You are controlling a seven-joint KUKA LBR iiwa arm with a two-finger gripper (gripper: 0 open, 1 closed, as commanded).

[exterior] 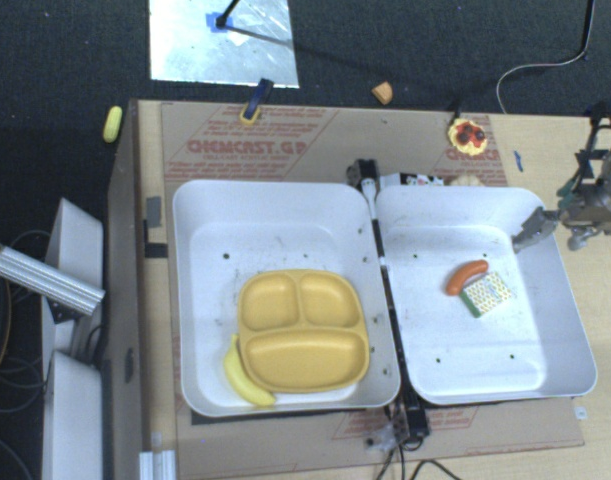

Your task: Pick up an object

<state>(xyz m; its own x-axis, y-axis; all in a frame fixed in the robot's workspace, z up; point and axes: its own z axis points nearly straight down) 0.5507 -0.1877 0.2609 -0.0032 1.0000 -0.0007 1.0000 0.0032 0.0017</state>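
An orange sausage (466, 275) lies in the right bin (545, 368), toward its back right. Touching its lower side is a small green-and-white chequered block (486, 293). In the left bin (200, 228) a yellow divided plate (303, 330) rests near the front, and a yellow banana (241, 376) is tucked under its left front edge. My gripper (570, 218) hangs at the right edge of the view, over the right bin's far right rim. It is to the right of the sausage, apart from it, and holds nothing I can see.
On the cardboard bench behind the bins lie a small toy pizza (469, 135) and a blue-and-yellow clip (255, 100). An orange bit (383, 92) and a yellow piece (112, 123) lie on the dark floor, near a shiny sheet (223, 28).
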